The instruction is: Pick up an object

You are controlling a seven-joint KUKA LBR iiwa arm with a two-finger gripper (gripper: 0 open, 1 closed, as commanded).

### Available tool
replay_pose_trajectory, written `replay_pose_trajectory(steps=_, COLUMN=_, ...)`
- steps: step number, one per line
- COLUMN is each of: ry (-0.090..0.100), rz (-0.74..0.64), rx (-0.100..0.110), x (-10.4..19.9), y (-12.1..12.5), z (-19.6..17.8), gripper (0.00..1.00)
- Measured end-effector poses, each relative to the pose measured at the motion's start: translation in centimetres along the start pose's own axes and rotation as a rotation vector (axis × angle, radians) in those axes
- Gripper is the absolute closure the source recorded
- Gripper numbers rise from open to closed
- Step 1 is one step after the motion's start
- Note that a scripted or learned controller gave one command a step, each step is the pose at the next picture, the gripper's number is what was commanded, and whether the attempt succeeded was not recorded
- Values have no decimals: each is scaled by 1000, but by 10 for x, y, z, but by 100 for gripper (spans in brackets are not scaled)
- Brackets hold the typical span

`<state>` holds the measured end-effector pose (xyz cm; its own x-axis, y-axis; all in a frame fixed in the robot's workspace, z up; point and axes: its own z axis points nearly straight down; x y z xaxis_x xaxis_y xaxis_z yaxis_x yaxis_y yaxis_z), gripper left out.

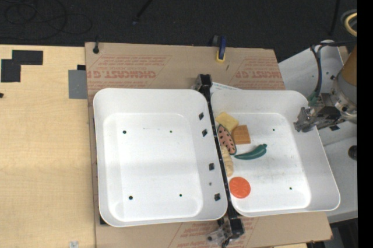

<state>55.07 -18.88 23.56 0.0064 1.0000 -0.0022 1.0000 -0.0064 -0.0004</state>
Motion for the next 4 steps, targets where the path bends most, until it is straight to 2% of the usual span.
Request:
replay_pose_trajectory(steps=1, ry=6, rz=-9, rx=7, x=83, y=-58, z=15, gripper=100)
replay_pose_trajectory(steps=2, ry=4, rz=-6, rx=4, x=77, y=-76, z=63, gripper=100)
replay_pose_trajectory(steps=3, ry=1, rz=-7, rx=0, x=60, y=-76, z=-83, gripper=100)
replay_pose_trajectory(steps=4, ry=5, rz=-12, rx=7, x=139, y=-76, z=-28, gripper=100)
